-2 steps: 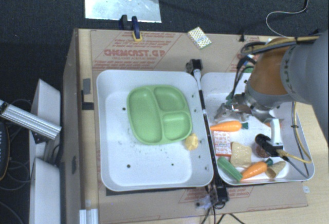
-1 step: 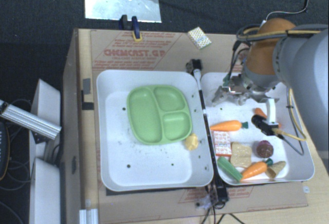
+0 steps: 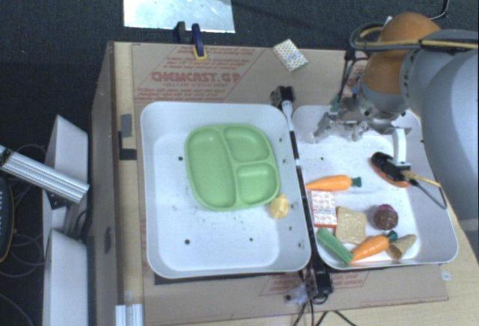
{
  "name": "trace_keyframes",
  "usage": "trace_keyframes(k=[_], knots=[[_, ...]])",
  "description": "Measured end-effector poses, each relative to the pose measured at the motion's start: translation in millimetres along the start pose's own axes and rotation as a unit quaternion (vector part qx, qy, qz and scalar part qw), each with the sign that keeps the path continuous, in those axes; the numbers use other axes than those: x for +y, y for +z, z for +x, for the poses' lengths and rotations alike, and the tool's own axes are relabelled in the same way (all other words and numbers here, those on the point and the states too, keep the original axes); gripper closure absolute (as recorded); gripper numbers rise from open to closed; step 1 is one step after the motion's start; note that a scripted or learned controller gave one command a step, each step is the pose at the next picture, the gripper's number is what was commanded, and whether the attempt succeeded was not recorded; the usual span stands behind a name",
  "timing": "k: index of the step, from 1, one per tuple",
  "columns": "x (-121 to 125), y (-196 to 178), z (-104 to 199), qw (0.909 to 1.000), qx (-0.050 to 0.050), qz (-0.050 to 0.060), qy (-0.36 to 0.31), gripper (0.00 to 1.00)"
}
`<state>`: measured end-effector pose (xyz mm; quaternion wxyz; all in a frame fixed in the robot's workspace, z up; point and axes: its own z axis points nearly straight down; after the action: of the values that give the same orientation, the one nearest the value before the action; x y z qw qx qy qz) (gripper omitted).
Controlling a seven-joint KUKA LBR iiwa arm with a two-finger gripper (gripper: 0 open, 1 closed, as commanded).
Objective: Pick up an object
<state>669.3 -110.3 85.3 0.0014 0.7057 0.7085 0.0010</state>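
The hand [image 3: 344, 130] hangs low over the far end of the right shallow white plastic bin [image 3: 358, 158]; whether it is wide or narrow cannot be told, and nothing shows in its grip. It is beyond the long orange toy carrot with a green top [image 3: 329, 183], apart from it. Nearer than that carrot lie a red-and-white printed card [image 3: 322, 208], a tan bread slice [image 3: 350, 225], a dark maroon ball [image 3: 385, 217], a green stick [image 3: 334, 247] and a second, shorter carrot [image 3: 371, 247]. Left of the long carrot, in the left white bin [image 3: 168, 231], sits a green compartment plate [image 3: 230, 166].
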Motion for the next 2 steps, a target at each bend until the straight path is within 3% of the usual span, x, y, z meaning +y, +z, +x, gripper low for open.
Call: trace_keyframes(k=[1,2], knots=[[-93.9,0.7,-3.6,1.0000,0.000,0.002,0.001,0.00],[-92.8,-10.2,-3.5,1.0000,0.000,0.000,0.001,1.00]])
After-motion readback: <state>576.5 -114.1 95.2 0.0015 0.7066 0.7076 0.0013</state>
